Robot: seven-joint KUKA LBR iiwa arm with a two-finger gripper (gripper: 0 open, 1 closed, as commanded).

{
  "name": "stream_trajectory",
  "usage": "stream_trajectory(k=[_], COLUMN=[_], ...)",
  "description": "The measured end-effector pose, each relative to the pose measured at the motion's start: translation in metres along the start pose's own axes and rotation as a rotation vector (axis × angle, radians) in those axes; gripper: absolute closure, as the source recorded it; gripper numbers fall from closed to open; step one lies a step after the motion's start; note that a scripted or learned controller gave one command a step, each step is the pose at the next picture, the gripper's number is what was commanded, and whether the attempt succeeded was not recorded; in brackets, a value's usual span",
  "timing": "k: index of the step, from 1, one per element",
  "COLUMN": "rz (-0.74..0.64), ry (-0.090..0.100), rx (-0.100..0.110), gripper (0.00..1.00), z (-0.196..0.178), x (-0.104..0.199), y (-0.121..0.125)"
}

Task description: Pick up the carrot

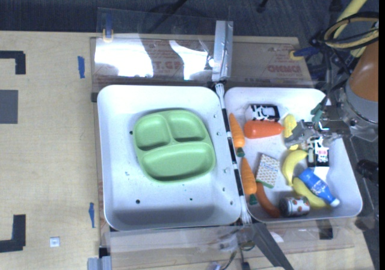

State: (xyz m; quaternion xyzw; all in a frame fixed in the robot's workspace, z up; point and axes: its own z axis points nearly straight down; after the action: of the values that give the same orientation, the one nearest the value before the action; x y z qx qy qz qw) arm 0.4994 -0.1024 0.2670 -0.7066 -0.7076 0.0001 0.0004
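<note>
- Nearest the camera, in the right bin (352, 199), a small can (297, 205) lies by the front wall with a blue bottle (317, 186) just behind it.
- A carrot (248, 176) lies along that bin's left wall, its lower end touching a reddish piece (267, 200).
- A patterned card (268, 169) sits just right of this carrot, and a banana (292, 163) curves beside the card.
- In the left bin (114, 142) rests a green divided plate (174, 144).
- Farther back, a second carrot (237, 131) lies against the right bin's left wall, beside an orange-red block (263, 129).
- The gripper (311, 138) hangs over the right bin's middle, above the banana; I cannot tell whether its fingers are apart or together.
- A black-and-white item (264, 110) lies at the back.
</note>
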Motion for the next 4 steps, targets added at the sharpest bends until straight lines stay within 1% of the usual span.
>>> stream_trajectory(k=[1, 2, 3, 4], rz=[0.405, 0.682, 0.716, 0.602], ry=[0.001, 0.0, 0.0, -0.001], rx=[0.004, 0.005, 0.002, 0.0], gripper=[0.0, 0.0, 0.0, 0.0], z=[0.058, 0.084, 0.083, 0.043], x=[0.06, 0.057, 0.012, -0.031], y=[0.023, -0.014, -0.02, -0.02])
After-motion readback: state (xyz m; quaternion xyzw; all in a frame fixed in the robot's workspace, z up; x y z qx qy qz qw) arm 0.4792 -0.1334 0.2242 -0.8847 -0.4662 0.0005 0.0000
